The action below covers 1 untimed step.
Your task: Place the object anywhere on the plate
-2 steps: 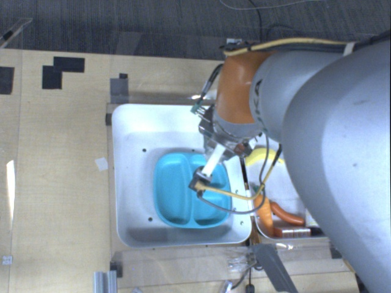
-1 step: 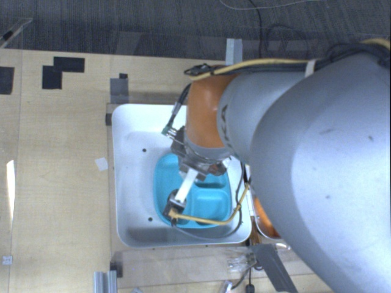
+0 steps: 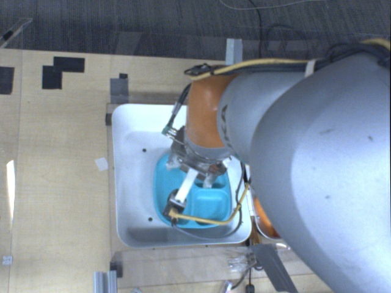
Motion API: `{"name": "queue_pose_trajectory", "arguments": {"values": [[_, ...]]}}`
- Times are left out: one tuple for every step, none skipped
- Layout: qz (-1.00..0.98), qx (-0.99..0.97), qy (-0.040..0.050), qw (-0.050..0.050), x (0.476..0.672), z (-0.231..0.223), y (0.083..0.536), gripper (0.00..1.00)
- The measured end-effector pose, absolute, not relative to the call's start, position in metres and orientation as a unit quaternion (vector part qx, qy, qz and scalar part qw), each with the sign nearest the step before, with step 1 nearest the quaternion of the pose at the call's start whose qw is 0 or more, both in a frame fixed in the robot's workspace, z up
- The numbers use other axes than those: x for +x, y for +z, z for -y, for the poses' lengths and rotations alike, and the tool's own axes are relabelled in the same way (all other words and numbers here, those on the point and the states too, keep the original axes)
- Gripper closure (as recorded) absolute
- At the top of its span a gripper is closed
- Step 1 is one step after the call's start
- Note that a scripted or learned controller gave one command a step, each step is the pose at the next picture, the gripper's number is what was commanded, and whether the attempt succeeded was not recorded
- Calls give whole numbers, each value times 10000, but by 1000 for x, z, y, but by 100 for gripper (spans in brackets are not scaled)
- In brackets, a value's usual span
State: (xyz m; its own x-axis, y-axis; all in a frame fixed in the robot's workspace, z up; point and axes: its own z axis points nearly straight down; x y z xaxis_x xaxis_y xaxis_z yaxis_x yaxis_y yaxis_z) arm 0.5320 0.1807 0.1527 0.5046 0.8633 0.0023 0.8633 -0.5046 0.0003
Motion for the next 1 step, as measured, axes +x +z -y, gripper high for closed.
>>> {"name": "queue_pose_trajectory", "arguments": {"values": [[4979,-8672,-29,5,534,-181,163,100]]}}
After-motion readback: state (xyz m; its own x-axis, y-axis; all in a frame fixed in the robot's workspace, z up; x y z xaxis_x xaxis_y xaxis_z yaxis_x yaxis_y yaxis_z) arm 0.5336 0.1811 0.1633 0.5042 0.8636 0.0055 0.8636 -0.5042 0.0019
